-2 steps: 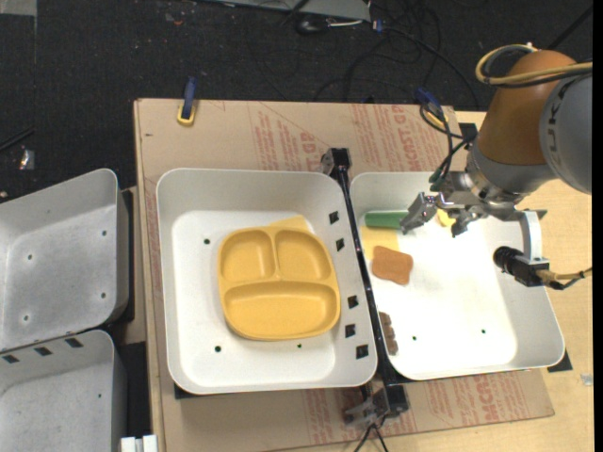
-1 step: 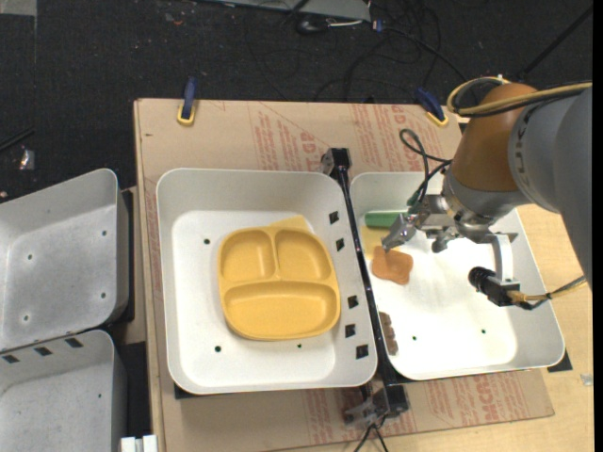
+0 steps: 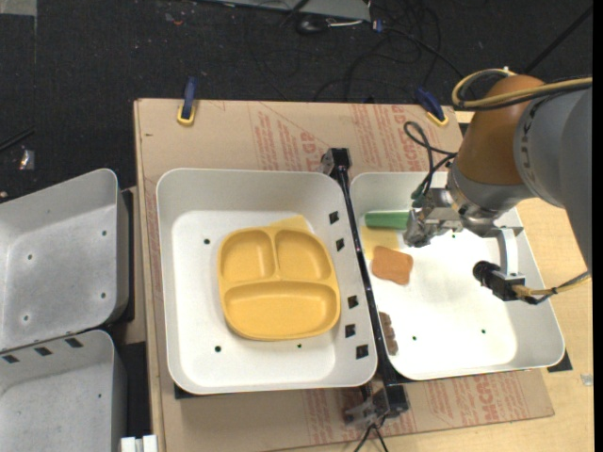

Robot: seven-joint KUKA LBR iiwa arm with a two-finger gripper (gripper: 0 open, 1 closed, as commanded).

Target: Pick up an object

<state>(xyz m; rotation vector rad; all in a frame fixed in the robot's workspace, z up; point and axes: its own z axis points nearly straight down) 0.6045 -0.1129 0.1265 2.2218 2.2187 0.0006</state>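
A robotics lab: the gripper (image 3: 421,226) hangs over the right bin (image 3: 528,347), one of two white bins on a cardboard sheet (image 3: 283,130) clamped by blue clips (image 3: 188,102), with loose cables (image 3: 396,8) on the dark carpet (image 3: 75,55) beyond it

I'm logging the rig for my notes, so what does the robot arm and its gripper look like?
The arm is grey with a rounded orange band above the wrist. Black cables loop beside the band. The gripper is a small grey metal assembly.
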